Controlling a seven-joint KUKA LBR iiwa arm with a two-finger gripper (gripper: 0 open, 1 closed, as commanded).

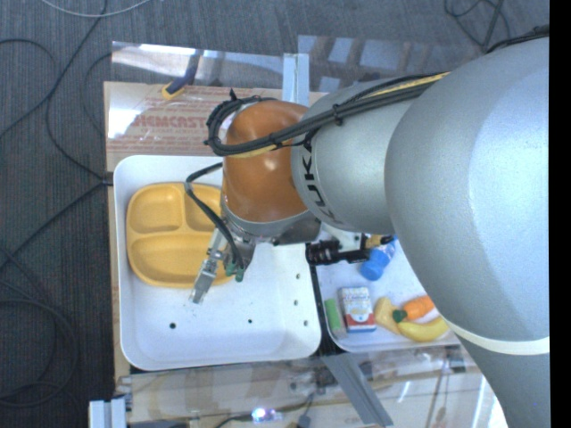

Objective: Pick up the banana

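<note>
So the grey arm with the orange band (259,163) hangs over the left white plastic bin (268,328), gripper (210,279) sitting in the middle of the frame right at the lower right edge of a yellow divided plastic tray (165,234). Can't tell what state the gripper is in. The yellow banana (419,330) lies in the right white bin (328,328) at lower right, touching an orange carrot-looking toy (417,309), near a small red-and-white carton (358,307) and a blue bottle (379,261).

banana (419,330) — yellow | lying flat | right bin, near edge
</note>
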